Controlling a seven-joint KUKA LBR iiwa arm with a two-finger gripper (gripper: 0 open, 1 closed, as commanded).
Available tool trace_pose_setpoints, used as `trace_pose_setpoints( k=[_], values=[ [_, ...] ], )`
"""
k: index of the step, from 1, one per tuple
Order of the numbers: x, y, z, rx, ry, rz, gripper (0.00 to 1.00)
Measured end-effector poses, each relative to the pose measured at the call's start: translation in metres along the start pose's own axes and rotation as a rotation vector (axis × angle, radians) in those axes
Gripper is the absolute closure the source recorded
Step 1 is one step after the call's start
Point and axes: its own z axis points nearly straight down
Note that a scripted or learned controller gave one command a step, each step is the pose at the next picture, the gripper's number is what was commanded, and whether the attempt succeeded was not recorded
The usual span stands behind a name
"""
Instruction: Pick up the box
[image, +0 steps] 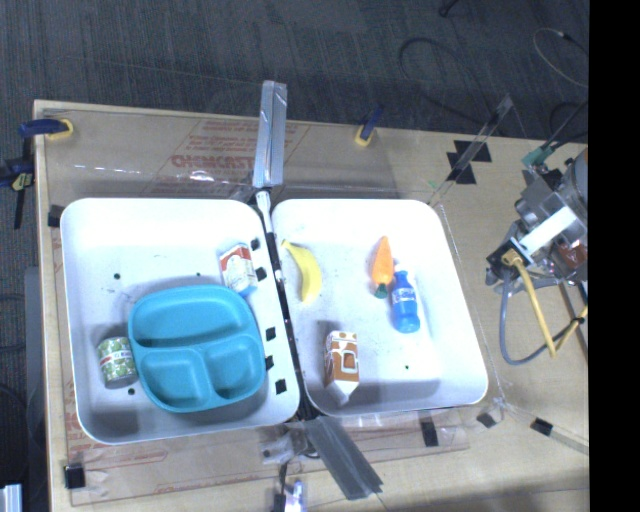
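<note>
- End effector (545, 240): seen at the right edge of the camera view, over the tabletop and outside both bins; it is a cluster of grey and white hardware with cables, and whether it is open or closed cannot be told; nothing is visibly held in it.
- Cables (525, 320): grey and yellow loops hanging below the end effector, lying over the tabletop right of the right bin.
- Right bin (455, 330): shallow, white, nearest the end effector.
- Blue bottle (403, 300): in the right bin, right of centre, lying on its side.
- Carrot (381, 262): orange, just above the blue bottle and touching or nearly touching its cap end.
- Banana (304, 270): yellow, in the upper left of the right bin, near the divider between the bins.
- Box (341, 365): a small carton with orange and white print, in the lower left part of the right bin, well apart from the end effector.
- Left bin (85, 300): shallow, white, beside the right bin.
- Red and white carton (237, 266): in the left bin, close to the divider, just above the tray.
- Blue tray (197, 346): three compartments, in the lower middle of the left bin.
- Can (116, 361): green label, just left of the blue tray.
- Tabletop (500, 440): light wood, carrying both bins.
</note>
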Motion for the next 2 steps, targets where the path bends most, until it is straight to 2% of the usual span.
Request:
trace_pose_setpoints(
  k=[1, 2],
  values=[
    [0.0008, -0.0005, -0.0096, 0.004, -0.003, -0.008, 1.00],
    [0.0008, -0.0005, -0.0095, 0.004, -0.003, -0.008, 0.00]
  ],
)
